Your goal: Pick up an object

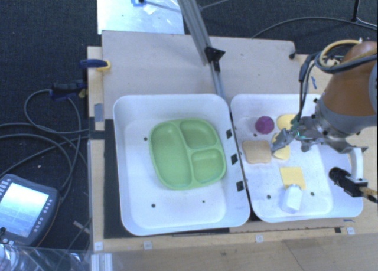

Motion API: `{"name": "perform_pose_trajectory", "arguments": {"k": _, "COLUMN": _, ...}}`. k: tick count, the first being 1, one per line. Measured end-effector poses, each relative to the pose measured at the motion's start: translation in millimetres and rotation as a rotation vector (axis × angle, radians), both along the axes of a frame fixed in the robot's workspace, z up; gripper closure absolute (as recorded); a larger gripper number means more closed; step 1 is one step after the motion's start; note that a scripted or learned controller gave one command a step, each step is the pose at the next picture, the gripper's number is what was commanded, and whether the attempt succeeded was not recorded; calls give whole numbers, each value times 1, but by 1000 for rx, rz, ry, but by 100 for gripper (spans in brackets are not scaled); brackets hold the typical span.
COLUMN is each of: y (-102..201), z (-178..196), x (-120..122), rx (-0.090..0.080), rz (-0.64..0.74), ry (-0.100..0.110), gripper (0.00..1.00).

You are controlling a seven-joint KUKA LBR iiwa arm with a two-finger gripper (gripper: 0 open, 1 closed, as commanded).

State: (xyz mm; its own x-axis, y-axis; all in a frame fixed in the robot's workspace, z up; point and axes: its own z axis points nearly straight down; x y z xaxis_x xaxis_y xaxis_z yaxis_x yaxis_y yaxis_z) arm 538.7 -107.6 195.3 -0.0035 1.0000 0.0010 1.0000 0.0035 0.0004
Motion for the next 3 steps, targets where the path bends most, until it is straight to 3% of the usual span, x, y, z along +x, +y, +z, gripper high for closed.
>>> {"name": "perform_pose_trajectory", "arguments": {"k": 1, "y": 0, "z": 0, "x": 0, "rx": 0, "rz": -1, "ry": -1, "gripper": 0}}
{"name": "perform_pose_trajectory", "arguments": {"k": 3, "y": -1, "z": -103, "x": -12, "rx": 0, "rz": -3, "ry": 5, "gripper": 0}}
